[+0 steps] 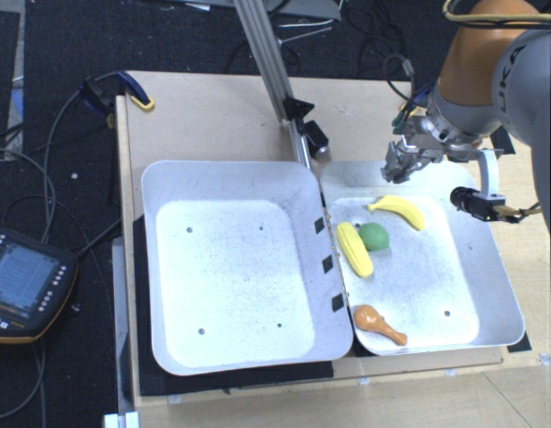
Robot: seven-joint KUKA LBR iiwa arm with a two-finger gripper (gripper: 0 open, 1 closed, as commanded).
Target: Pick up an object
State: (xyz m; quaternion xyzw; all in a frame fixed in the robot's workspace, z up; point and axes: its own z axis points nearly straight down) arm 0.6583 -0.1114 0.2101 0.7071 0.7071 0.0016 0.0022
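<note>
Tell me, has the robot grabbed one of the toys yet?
Not yet. Nothing looks picked up: the banana, the corn cob, the green ball and the orange gourd all lie in the right bin. The gripper hangs above that bin's far edge, near the banana. Reaching down, grabbing and lifting are all left.

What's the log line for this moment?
gripper: over right bin far edge, nothing seen held | right bin: banana, corn, green ball, orange gourd | step: pick not yet made
</note>
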